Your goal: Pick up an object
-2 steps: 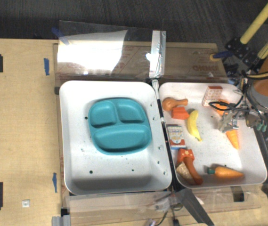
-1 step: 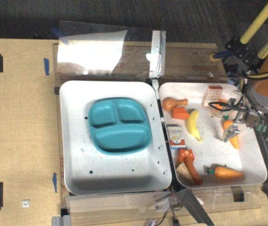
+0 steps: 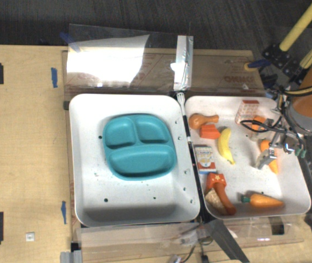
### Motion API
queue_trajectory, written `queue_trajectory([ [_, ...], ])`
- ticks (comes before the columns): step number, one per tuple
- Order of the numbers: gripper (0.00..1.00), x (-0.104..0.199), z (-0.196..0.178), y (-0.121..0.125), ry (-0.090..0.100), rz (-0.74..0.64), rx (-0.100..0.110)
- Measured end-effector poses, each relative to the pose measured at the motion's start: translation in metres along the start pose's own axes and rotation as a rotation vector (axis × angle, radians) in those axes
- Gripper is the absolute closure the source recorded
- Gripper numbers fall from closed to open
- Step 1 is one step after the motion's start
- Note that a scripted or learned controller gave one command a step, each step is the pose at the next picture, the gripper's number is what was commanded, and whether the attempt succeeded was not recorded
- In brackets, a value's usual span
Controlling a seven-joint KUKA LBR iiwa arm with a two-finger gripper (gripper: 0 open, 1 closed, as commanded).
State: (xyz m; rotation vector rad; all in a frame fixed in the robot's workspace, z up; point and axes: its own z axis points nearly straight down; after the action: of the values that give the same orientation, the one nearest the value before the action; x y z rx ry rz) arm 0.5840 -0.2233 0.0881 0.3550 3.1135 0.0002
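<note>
Gripper (image 3: 267, 159): metallic, hanging low by the right bin's (image 3: 301, 193) right edge, finger state unclear. Glossy curved banana (image 3: 225, 146) lying mid-bin; tapered carrot (image 3: 262, 201) resting near front edge.

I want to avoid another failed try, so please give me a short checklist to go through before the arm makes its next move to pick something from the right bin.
1. Gripper is over the right bin: ok, it sits low near the bin's right side.
2. Fingers are empty: cannot tell, small orange pieces lie right beside them.
3. A target lies free: ok, the banana lies apart from its neighbours.
4. The carrot is reachable: ok, it lies alone near the front wall.
5. Crowded spot to avoid: not ok, the toys at the bin's front left corner touch each other.
6. Blue plate in the left bin is out of the way: ok.
</note>
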Motion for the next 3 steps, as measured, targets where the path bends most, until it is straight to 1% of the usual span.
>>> queue_trajectory([
  [1, 1.00, -0.004, -0.015, 0.000, -0.015, -0.001, 0.002],
  [2, 0.00, -0.004, -0.014, 0.001, -0.014, -0.001, 0.002],
  [3, 0.00, 0.006, 0.000, -0.001, 0.001, 0.129, 0.000],
])
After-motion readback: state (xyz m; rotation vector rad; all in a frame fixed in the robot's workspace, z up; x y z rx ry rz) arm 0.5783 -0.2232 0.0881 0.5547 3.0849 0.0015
